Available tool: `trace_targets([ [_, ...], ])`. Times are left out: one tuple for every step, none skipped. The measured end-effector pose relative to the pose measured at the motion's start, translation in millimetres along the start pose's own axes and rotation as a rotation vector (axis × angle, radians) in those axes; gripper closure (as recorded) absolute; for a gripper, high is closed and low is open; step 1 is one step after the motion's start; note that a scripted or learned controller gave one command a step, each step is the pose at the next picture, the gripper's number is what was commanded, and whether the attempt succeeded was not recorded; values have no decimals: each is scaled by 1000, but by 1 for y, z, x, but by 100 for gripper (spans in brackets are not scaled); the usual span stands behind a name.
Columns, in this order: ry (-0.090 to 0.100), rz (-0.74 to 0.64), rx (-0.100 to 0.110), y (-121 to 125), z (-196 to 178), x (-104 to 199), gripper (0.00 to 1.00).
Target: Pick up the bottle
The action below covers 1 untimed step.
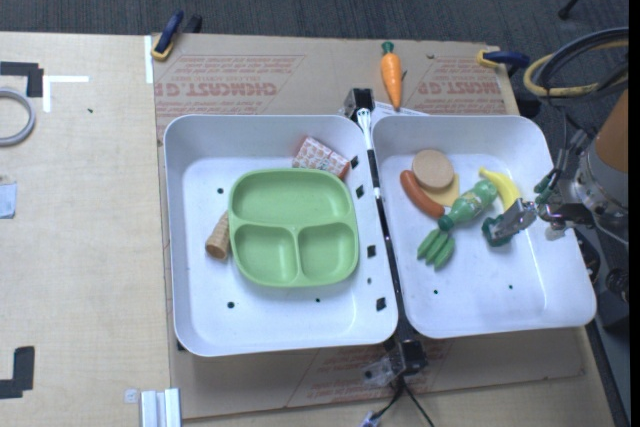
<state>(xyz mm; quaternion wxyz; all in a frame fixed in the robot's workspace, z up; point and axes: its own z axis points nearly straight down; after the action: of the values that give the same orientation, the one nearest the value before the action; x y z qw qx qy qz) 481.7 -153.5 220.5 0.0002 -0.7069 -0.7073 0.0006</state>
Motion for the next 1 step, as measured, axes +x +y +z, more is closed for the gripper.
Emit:
trace_targets([
  [-1, 1, 0, 0, -9, 0, 100],
])
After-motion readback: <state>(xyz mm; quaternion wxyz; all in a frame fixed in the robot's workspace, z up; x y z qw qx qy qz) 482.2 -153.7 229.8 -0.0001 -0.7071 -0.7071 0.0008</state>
